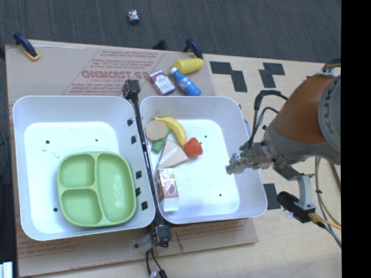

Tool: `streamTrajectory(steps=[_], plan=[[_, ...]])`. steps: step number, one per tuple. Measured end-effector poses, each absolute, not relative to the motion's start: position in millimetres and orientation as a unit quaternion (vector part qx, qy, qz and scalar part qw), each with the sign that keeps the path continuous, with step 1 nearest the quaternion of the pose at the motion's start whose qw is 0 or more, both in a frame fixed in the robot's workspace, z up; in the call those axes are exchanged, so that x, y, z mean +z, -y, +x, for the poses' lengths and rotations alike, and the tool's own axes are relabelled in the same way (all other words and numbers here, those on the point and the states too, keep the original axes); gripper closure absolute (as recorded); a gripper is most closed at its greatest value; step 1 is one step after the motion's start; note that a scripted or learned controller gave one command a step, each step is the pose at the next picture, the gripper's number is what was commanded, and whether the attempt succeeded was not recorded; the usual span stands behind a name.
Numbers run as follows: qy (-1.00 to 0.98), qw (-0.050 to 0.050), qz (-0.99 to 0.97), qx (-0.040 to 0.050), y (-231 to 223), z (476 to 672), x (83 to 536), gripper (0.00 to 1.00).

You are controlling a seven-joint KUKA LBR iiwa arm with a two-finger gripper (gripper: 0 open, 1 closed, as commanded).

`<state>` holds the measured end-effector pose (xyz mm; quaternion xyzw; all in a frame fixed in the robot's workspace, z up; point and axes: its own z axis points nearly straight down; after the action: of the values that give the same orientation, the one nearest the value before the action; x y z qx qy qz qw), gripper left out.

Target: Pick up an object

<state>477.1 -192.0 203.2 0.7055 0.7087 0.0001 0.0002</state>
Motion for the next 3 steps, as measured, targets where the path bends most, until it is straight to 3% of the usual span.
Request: streamTrajectory(steps=[3], plan=[[-0.709, 0.001, 0.705, 0.0002, 198.3, 481.1, 201.9, 1.00]])
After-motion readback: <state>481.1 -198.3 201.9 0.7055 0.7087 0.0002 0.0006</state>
